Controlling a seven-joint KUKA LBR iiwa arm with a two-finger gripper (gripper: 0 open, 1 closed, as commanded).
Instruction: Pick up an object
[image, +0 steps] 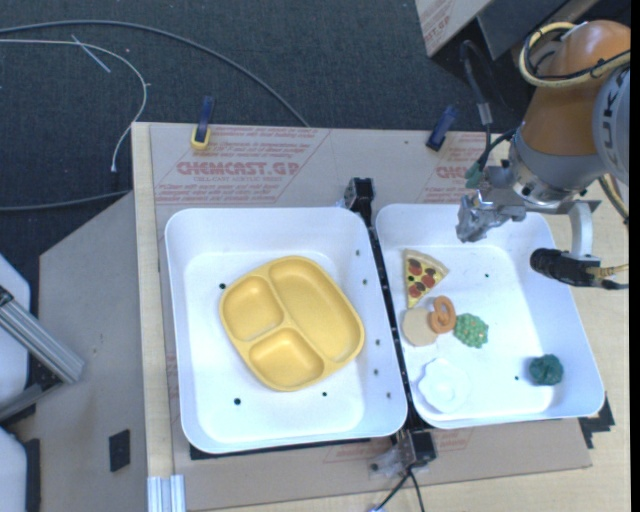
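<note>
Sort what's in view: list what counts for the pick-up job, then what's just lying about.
For the job:
gripper
pizza slice
orange ring
tan disc
green broccoli
dark green lump
white piece
right bin

Lying about:
yellow divided tray
left bin
blue clamps

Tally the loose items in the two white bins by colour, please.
Yellow: 1, the divided tray in the left bin.
Multicoloured: 1, the pizza slice in the right bin.
Orange: 1, the ring.
Tan: 1, the disc.
Green: 2, the light green piece and the dark green piece.
White: 1, the white piece.
Total: 7
</note>
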